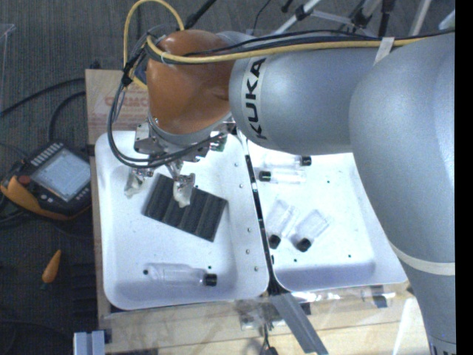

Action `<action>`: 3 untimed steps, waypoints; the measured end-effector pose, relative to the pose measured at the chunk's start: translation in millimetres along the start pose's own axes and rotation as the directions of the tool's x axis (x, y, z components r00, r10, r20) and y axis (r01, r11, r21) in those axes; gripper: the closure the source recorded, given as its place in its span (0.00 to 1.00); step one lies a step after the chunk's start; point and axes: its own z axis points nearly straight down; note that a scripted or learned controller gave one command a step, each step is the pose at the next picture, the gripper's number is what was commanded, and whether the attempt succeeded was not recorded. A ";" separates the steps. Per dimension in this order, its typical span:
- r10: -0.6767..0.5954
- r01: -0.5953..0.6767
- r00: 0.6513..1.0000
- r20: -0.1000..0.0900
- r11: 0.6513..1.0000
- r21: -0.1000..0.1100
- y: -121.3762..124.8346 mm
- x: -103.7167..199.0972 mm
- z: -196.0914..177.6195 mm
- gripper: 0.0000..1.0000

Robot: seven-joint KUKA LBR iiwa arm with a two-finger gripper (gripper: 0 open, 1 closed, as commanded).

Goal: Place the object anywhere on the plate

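Observation:
A black ribbed plate (188, 211) lies tilted in the middle of the left bin (118, 235). A clear plastic vial with a black cap (177, 274) lies on its side near that bin's front edge, apart from the plate. My gripper (157, 188) hangs over the plate's upper left corner, under the orange band. Its two pale fingertips (182, 189) stand wide apart: one is over the plate's top edge, the other is left of the plate over bare bin floor. The gripper is open and nothing is between the fingers.
The right bin (347, 265) holds three more clear vials with black caps: one (281, 174) near the back and two (310, 231) in the middle. The bins' shared wall (255, 220) runs between them. The big grey arm covers the right side.

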 end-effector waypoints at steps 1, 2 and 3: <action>0.003 -0.003 1.000 0.004 1.000 0.003 -0.7 -0.9 -10.4 1.00; -0.104 0.104 0.995 -0.001 0.995 0.002 86.6 17.2 -86.5 1.00; -0.302 0.302 0.953 -0.001 0.953 0.002 101.5 10.8 -115.3 1.00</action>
